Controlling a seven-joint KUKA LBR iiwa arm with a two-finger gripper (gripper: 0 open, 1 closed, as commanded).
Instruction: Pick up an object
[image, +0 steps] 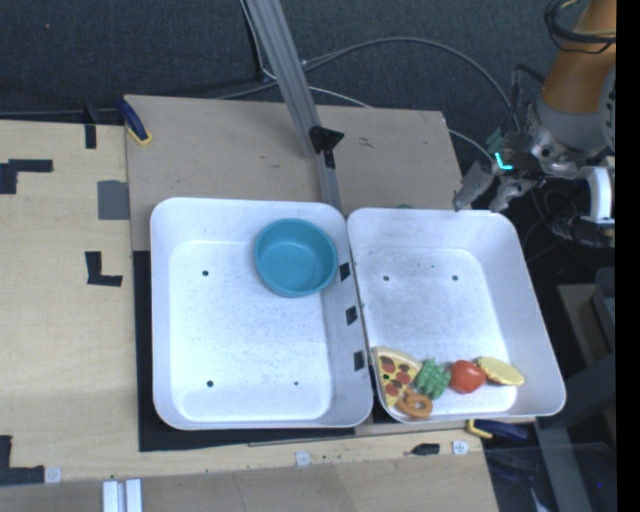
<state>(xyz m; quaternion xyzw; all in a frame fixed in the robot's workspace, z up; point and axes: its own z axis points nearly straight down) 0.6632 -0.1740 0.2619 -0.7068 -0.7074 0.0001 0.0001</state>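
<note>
Gripper above right bin's far rim, fingers look apart, nothing between. Toys crowd near wall: pizza, tomato. Bowl in left bin. Advice: target tomato, descend vertical, avoid wall.

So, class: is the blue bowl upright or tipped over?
Upright. The blue bowl sits in the left bin with its round opening facing up and its inside visible.

I work in a robotics lab: my table is bare plywood marked with black tape, two white bins sit fixed side by side, cables trail across dark carpet, a metal post rises behind.
</note>
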